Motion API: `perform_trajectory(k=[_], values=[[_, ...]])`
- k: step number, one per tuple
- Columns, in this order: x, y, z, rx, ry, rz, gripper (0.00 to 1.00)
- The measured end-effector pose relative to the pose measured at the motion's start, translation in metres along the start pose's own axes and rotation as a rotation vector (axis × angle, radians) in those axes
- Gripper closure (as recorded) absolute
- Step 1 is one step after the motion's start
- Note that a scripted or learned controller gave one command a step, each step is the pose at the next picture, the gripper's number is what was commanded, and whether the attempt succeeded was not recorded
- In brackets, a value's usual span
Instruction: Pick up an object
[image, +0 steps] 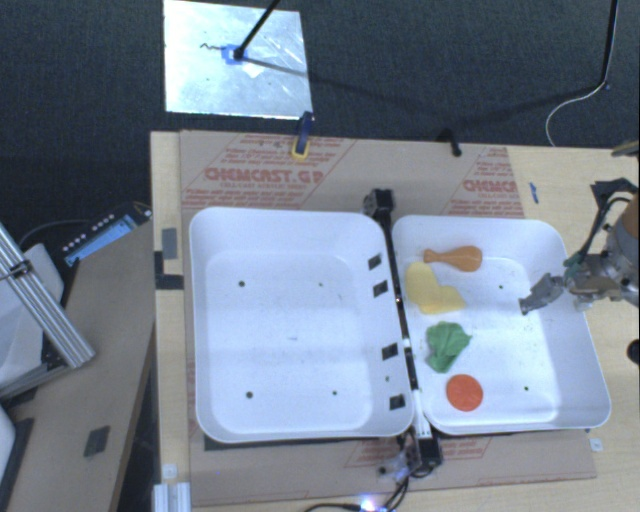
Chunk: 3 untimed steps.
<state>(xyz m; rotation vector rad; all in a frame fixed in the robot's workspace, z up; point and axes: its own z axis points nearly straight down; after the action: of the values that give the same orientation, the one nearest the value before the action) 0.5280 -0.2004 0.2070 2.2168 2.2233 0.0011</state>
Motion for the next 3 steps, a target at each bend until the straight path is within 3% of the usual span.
perform_trajectory(k=[1,2,3], values=[[0.048,0.045,0.122,0.008,0.005,-0.006,0.00],[0.056,0.127,0.121,-0.007,0.000,-0.005,0.00],[0.054,0.125,0.111,-0.003,-0.001,-0.005,1.00]])
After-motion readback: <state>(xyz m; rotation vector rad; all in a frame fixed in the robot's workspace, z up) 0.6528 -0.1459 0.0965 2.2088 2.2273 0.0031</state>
